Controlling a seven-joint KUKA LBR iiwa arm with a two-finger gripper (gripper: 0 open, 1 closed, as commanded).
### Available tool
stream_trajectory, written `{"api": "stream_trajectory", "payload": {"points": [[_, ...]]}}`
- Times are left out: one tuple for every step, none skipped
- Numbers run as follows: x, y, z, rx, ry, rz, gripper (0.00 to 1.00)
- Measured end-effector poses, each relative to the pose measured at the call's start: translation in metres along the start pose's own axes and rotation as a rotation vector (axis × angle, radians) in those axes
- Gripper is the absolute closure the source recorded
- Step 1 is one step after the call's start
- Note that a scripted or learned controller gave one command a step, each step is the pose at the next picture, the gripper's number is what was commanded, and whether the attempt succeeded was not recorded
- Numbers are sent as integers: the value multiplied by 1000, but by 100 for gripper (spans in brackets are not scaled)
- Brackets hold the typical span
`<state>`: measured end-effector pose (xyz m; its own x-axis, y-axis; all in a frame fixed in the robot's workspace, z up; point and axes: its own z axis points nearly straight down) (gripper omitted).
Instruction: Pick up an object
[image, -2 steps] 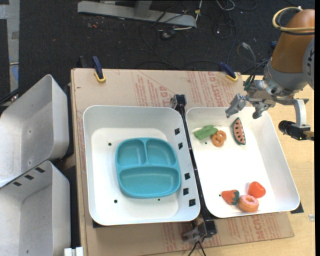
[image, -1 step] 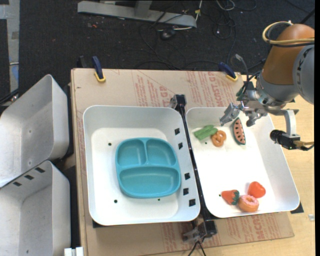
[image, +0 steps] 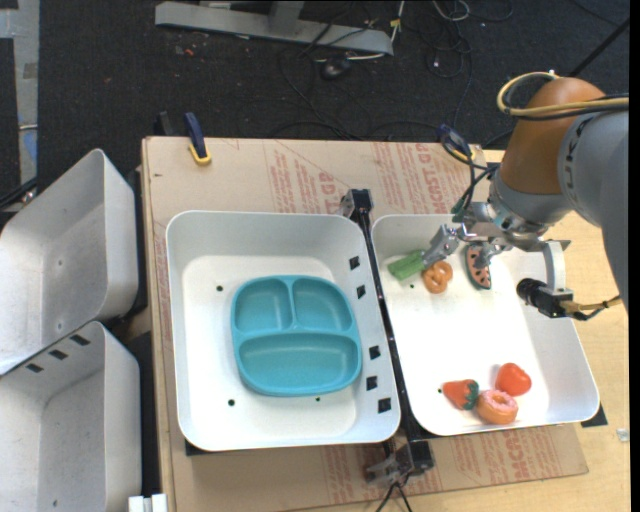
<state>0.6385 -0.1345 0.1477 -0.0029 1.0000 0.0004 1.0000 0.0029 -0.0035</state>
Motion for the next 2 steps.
{"api": "stream_trajectory", "payload": {"points": [[-1,1,-14,-6,-1,0,100],[-7,5,-59,-8,-2,1,100]]}}
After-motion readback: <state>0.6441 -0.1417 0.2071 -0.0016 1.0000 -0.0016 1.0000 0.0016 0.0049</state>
